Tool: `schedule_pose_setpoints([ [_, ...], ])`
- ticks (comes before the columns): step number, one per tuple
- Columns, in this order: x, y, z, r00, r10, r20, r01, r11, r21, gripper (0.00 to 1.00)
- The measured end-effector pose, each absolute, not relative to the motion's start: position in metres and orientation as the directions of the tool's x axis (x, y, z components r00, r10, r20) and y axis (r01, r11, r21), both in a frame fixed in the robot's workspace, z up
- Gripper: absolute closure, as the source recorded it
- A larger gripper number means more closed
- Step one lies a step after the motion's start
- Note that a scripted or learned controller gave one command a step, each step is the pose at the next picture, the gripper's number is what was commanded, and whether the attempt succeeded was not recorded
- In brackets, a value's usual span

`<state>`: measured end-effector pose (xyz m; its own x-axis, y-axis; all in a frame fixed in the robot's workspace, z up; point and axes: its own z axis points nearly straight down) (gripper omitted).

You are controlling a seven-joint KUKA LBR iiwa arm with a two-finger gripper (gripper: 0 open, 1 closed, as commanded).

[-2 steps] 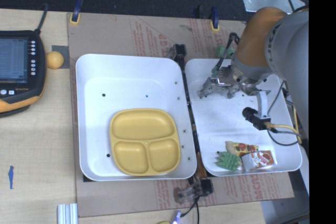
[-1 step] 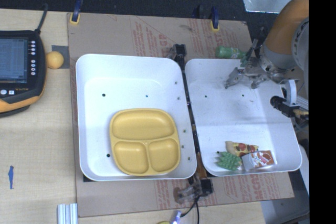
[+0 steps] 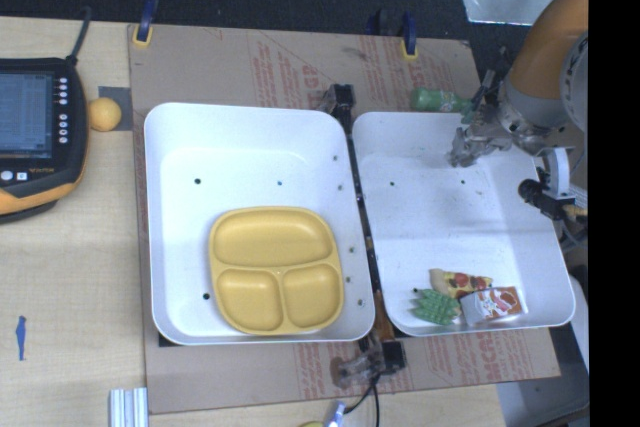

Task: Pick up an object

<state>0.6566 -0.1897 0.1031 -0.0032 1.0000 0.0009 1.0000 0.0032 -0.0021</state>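
Two fingers of my claw (image 3: 466, 153) pointed down over the far part of the right bin (image 3: 455, 215), close to its far rim, but from this high camera I could not tell if they were spread or closed. Nothing showed between them. My grey wrist with the orange band (image 3: 550, 35) came in from the right side, above the bin's far right corner.

Under the claw the white floor of the right bin was bare. The objects lay well apart from it, in the near right corner of the same bin: a green toy (image 3: 434, 306), a small piece that looked like a pizza slice (image 3: 460, 281), and a small red and white packet (image 3: 493, 304). The three were close together, the packet just beside the green toy.

The left bin (image 3: 250, 155) held a yellow divided tray (image 3: 276, 268), lying in its near half, with three compartments.

Outside the bins, a green thing (image 3: 436, 99) lay on the cardboard beyond the far rim of the right bin. At the far left of the bench I saw a control pendant (image 3: 35, 135) with a screen, and a yellow ball (image 3: 104, 114) just beside it.
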Motion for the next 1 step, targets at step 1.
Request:
schedule_pose_setpoints([
  [1,0.6572,-0.1304,0.1913,-0.003,1.000,0.001,1.000,0.003,0.000,1.00],
])
